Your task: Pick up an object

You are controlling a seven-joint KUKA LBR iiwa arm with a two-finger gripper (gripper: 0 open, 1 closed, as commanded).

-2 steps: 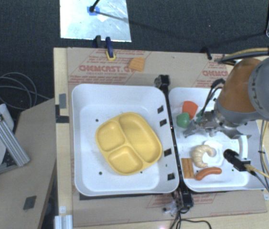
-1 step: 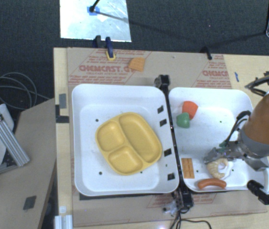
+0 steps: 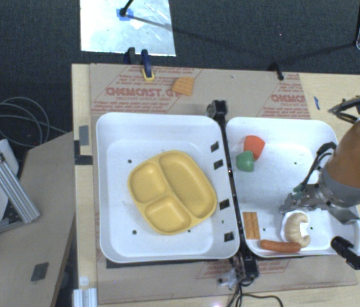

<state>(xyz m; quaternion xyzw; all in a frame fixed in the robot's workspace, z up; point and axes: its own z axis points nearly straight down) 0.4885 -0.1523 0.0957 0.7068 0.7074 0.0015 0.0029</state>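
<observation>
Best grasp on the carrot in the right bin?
Grip the carrot at mid-length, coming straight down, fingers closing across its thin width. It lies flat along the bin's near wall, with the croissant just behind, so clearance for the fingers is likely tight on both sides.

The only readable lettering is red print on the brown cardboard sheet [image 3: 167, 85] that lies under the two white bins. At about eleven o'clock from the frame's centre, just above the left bin [image 3: 112, 133], it reads "CHEMCAST" in block capitals, with a smaller line beneath it too blurred to make out. At about two o'clock, above the right bin [image 3: 320, 130], the same red print shows again on the sheet, slanted and partly cut off, so only a few letters can be guessed at.
</observation>
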